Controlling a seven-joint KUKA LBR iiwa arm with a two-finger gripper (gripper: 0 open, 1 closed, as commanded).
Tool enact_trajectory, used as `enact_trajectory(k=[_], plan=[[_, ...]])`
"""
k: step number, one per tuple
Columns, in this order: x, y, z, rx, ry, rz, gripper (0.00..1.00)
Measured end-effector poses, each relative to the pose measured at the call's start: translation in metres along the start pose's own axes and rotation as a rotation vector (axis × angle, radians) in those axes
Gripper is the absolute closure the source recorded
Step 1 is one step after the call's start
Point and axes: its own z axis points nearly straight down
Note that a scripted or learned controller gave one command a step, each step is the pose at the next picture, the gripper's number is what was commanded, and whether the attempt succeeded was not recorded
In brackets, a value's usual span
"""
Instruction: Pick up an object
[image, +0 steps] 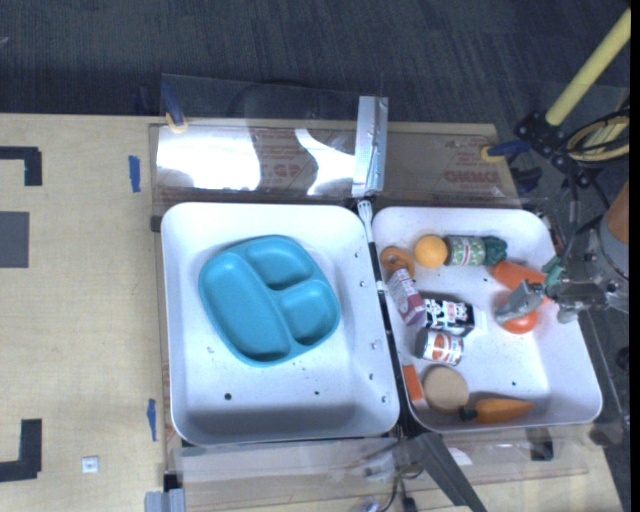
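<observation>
Orange plastic toy piece (517, 280), lying against the right bin's (575, 385) far right wall, sits under the gripper (522, 297); whether the jaws are spread or closed cannot be told. It looks light, stiff and slick, best pinched across its narrow width. Its long axis seems to run diagonally, near-left to far-right. Beyond, a green-labelled bottle (474, 250) lies sideways beside a small orange ball (431, 250).

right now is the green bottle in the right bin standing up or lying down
Lying down. The green bottle rests on its side along the right bin's far wall, its length running left to right, beside the orange ball.
</observation>
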Motion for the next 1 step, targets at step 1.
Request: enact_trajectory(k=[1], plan=[[-0.0740, 0.1055, 0.0610, -0.001, -0.003, -0.148, 0.00]])
